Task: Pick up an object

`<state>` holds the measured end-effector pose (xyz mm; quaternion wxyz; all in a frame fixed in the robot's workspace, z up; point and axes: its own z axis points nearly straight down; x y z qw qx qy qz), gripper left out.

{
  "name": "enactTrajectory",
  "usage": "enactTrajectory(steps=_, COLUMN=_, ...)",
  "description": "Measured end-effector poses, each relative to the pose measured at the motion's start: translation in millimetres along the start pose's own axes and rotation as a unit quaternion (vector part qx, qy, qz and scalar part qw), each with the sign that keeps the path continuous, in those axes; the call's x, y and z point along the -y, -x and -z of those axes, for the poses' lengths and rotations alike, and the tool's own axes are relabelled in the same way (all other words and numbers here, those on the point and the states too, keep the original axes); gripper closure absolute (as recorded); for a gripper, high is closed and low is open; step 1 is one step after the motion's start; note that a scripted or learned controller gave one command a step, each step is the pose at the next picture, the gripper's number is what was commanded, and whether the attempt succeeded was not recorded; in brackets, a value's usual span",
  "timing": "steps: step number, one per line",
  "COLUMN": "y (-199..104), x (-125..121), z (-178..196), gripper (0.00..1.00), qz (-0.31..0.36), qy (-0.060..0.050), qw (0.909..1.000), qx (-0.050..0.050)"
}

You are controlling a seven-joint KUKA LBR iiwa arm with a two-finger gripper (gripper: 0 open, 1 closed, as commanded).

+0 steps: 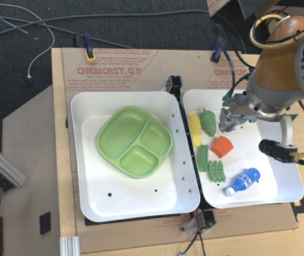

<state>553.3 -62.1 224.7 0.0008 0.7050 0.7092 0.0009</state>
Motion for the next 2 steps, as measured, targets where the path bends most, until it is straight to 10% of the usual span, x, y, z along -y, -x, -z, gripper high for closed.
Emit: enactTrajectory(steps=2, y=-98.7, x=-44.2, z=-4.2, gripper=1.0, qz=0.0, qy=0.0, qw=1.0, qx=0.0)
